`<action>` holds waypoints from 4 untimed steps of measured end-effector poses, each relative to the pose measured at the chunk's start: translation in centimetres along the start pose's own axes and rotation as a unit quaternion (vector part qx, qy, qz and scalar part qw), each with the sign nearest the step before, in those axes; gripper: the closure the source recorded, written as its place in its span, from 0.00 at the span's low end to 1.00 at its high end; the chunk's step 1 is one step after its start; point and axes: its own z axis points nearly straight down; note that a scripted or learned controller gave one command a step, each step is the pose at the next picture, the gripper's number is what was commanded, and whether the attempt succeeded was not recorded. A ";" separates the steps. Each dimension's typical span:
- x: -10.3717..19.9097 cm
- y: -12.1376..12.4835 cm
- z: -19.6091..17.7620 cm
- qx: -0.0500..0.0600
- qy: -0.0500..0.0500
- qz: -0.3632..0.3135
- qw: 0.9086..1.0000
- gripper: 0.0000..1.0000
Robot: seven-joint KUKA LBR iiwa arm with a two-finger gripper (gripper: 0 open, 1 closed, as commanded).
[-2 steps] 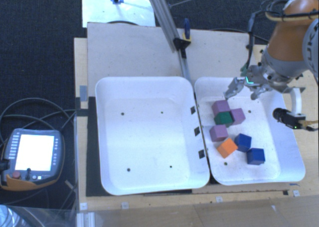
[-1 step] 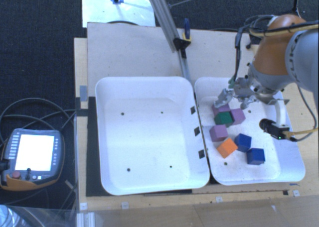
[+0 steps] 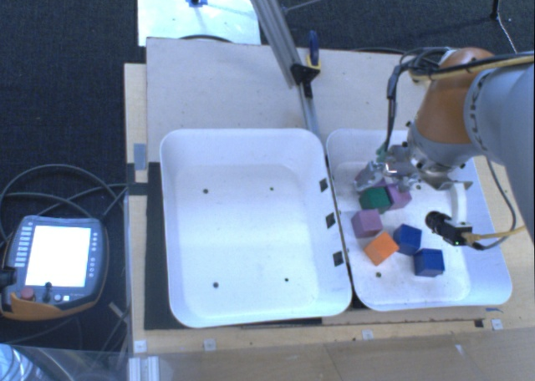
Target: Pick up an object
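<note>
I have the hand (image 3: 386, 177) low in the right bin (image 3: 485, 287), just over the green block (image 3: 375, 199) and pink block (image 3: 399, 197); whether it is wide or narrow I cannot tell. I judge this the reach-and-close step, with the lift next, calling for a clean close on one block. A purple block (image 3: 366, 222), orange block (image 3: 381, 247) and two blue blocks (image 3: 408, 238) lie near. The left bin (image 3: 251, 154) sits beside, on the pale counter (image 3: 226, 78); a pendant (image 3: 54, 266) rests on dark carpet.
</note>
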 end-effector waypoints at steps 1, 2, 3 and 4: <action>0.0 0.6 0.4 -0.008 -0.001 -0.001 1.000 0.00; -0.1 0.7 -0.6 -0.010 -0.002 -0.002 1.000 1.00; -0.4 0.6 -5.0 0.000 0.001 -0.001 1.000 1.00; -0.4 0.8 -8.7 0.000 0.001 -0.002 1.000 1.00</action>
